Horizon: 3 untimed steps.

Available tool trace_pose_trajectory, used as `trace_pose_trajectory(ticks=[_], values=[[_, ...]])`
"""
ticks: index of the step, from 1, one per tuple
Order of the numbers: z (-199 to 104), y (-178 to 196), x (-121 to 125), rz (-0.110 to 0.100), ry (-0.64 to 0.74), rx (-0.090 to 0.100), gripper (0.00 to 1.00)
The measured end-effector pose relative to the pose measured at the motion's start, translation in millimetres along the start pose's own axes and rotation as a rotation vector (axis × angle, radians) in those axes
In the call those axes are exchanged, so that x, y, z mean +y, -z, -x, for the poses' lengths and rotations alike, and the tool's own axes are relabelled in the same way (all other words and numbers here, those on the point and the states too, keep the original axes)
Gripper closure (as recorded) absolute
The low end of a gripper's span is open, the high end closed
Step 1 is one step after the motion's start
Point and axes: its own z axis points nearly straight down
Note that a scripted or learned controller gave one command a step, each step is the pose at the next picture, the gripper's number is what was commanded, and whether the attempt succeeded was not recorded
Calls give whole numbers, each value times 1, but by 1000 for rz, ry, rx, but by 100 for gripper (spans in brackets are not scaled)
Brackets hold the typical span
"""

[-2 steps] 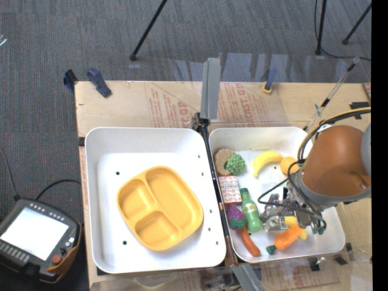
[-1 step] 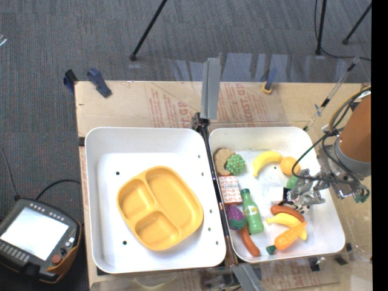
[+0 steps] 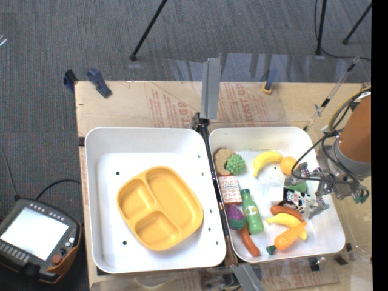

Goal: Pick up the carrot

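Observation:
The carrot (image 3: 289,237) is orange with a green stub at its left end. It lies at a slant near the front edge of the right bin (image 3: 327,238), just below a small yellow banana (image 3: 285,220) and a red sausage (image 3: 285,210). My gripper (image 3: 316,205) hangs over the right side of that bin, a short way up and to the right of the carrot. It is close to a black-and-white carton (image 3: 296,197). Nothing shows between the gripper and the carrot.
The right bin also holds a green bottle (image 3: 252,211), a purple eggplant (image 3: 235,216), a red hot dog (image 3: 250,242), a larger banana (image 3: 267,160), a lemon (image 3: 288,164) and a green vegetable (image 3: 235,163). A yellow divided plate (image 3: 159,207) sits in the left bin (image 3: 100,162).

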Motion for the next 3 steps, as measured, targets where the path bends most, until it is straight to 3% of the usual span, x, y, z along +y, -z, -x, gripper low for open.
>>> trace_pose_trajectory(ticks=[1, 3], values=[[59, -57, 6, 2, -6, 2, 0], [105, -56, -3, 0, -61, -2, 0]])
